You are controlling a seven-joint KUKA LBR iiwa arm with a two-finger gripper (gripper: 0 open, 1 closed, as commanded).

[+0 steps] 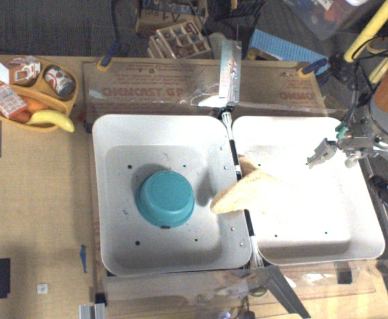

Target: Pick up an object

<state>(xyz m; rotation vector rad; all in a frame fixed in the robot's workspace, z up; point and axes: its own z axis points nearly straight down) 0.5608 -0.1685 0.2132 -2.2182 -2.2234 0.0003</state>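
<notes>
Two candidates sat in reach: a teal bowl [166, 198] upside down in the left bin [107, 138], and a tan wedge [247, 190] lying across the divider between the bins. The gripper [332, 150] hovered over the right bin [353, 244], well apart from both. That wedge looked risky (straddling the rims, it could tip or slide off), and the bowl's smooth dome offered little purchase. Whether the jaws stood wide or narrow, I couldn't tell; they were small and blurred.

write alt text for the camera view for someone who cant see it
Two shallow white bins sit side by side on a bench: a teal bowl lies upside down in the left bin, and a tan wedge-shaped object straddles the divider. The gripper hovers over the right bin.
</notes>
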